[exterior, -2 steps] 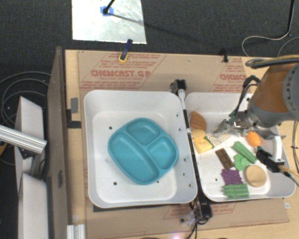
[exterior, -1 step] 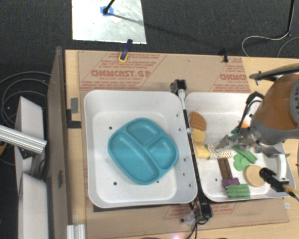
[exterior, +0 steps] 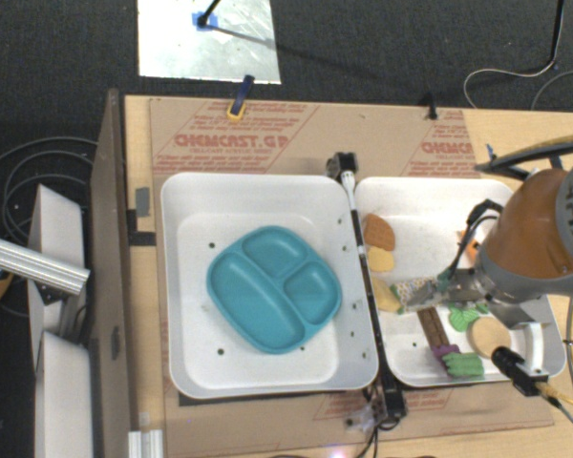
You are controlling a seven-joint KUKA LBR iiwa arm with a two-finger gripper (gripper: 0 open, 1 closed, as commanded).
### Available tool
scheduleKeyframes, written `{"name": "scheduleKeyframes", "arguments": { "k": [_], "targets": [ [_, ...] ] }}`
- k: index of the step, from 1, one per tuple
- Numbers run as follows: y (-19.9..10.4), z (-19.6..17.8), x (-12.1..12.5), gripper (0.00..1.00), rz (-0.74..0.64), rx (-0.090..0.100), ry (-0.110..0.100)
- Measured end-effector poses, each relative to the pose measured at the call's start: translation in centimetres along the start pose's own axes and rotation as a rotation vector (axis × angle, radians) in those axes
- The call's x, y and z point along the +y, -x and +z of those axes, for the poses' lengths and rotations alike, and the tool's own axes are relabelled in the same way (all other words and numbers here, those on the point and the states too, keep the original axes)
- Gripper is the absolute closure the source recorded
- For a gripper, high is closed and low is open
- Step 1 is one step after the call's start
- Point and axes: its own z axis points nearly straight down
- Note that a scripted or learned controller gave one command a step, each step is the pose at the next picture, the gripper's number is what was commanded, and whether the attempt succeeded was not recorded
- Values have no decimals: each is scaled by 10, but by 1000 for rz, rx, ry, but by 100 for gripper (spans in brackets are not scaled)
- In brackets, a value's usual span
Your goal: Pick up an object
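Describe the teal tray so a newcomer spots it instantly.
Start at the left white bin of the two. The teal tray lies flat near its middle, a rounded plate divided into three compartments. It is by itself there; the small food-like items lie in the right bin.

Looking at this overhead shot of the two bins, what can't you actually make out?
- Gripper in the camera view: small and blurred against the clutter, so whether it grips anything is unclear.
- Right bin: its right side is covered by the arm.
- Small items by the gripper, including the green piece and brown stick: too small to identify.
- Orange item: mostly hidden behind the arm.
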Motion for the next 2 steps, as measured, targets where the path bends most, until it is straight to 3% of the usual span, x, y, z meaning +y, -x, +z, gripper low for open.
{"name": "scheduleKeyframes", "arguments": {
  "k": [1,2],
  "targets": [
    [-2,-10,1,100,-5,7,-4],
    [-2,-10,1,0,-5,8,-6]
  ]
}}
